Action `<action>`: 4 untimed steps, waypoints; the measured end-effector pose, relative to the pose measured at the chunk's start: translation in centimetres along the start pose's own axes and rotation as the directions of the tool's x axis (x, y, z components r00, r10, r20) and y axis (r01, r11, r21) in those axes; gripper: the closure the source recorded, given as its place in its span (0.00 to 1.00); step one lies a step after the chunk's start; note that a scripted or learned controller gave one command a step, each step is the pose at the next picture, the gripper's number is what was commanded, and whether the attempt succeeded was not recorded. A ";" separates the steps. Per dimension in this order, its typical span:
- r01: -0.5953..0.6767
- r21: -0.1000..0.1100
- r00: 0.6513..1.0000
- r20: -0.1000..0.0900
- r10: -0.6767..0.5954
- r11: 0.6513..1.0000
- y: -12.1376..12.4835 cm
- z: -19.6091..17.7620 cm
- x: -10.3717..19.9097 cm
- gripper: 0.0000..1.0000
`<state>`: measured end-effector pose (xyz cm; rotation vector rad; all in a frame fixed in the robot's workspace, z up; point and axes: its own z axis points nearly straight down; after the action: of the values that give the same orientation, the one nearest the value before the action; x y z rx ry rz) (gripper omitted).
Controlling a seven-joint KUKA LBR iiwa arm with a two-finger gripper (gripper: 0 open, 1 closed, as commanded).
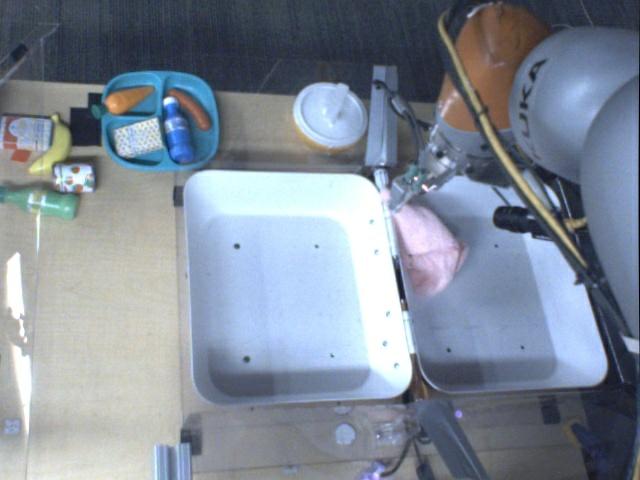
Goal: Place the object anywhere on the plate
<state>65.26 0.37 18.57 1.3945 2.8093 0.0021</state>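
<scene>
The hand, whose state I cannot tell, hangs at the right bin's left wall over a pink object.

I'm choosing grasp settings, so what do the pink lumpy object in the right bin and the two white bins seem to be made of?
Pink lumpy object: probably soft cloth or plush, matte, with rounded folds and no shine. Left white bin and right white bin: likely rigid plastic, smooth with a faint sheen, moulded rounded corners and small holes.

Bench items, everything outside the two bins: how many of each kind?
Blue tray with toy food: 1
Lidded cup: 1
Banana: 1
Can: 1
Green bottle: 1
Carton: 1
Total: 6
</scene>
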 end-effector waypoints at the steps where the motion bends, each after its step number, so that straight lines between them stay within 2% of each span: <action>1: 0.006 -0.001 1.000 0.000 -0.006 1.000 0.2 -4.0 0.0 1.00; 2: 0.396 -0.003 0.918 0.000 -0.396 0.918 3.4 -3.3 4.2 1.00; 3: 0.725 -0.005 0.689 0.003 -0.725 0.689 7.3 -4.4 8.8 1.00; 4: 0.795 -0.005 0.606 0.003 -0.795 0.606 10.6 -4.1 12.3 1.00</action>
<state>66.22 16.59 22.61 0.0029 3.1335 0.0056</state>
